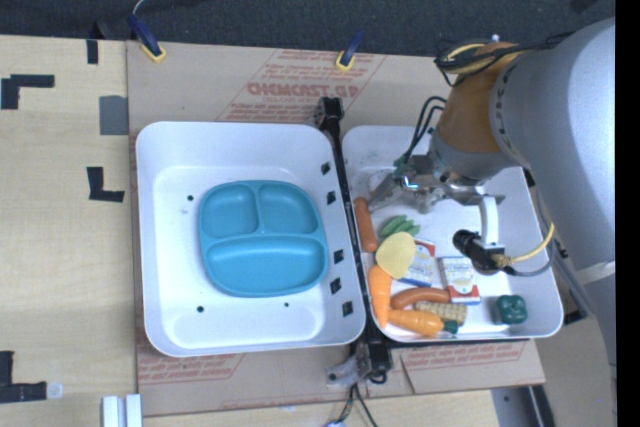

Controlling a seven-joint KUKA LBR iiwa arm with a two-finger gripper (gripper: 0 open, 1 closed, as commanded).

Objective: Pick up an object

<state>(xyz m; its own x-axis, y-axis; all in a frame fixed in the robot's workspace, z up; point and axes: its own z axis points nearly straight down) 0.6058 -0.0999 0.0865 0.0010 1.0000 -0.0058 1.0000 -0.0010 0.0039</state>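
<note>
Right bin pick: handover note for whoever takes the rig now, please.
Gripper: low over the upper left of the right bin, above the toy pile; jaws' state unreadable from this view, nothing seen held.
Things: toy food heaped in the right bin's lower left, including a yellow piece, orange carrots and a green piece apart at the lower right. Blue divided plate lies in the left bin.
Done: no pick visible.
Left: grasp one object and lift it out.
</note>
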